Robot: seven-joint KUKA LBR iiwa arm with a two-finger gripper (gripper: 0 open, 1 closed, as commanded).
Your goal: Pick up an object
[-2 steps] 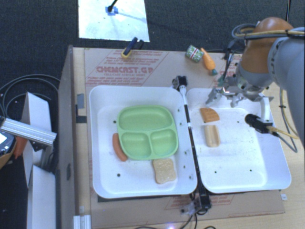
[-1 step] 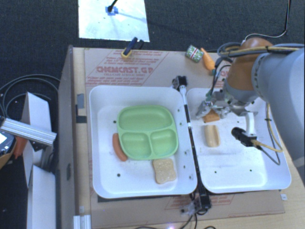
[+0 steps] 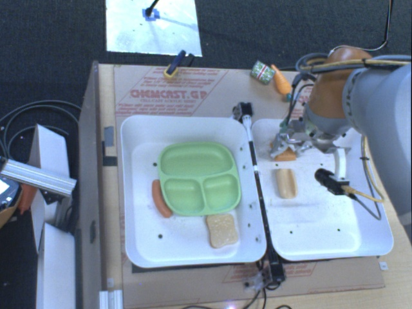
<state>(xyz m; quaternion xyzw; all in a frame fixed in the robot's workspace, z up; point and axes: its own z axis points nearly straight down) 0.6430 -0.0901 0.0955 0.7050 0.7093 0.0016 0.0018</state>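
While the bread roll [image 3: 286, 183] lies in the right bin [image 3: 322, 237] with its long axis pointing away from you, your gripper [image 3: 288, 147] sits just beyond it over a small orange piece [image 3: 286, 154], whether grasped I cannot tell.

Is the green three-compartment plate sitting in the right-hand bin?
No, the green three-compartment plate lies in the left white bin, between an orange sausage-shaped piece and a tan bread slice.
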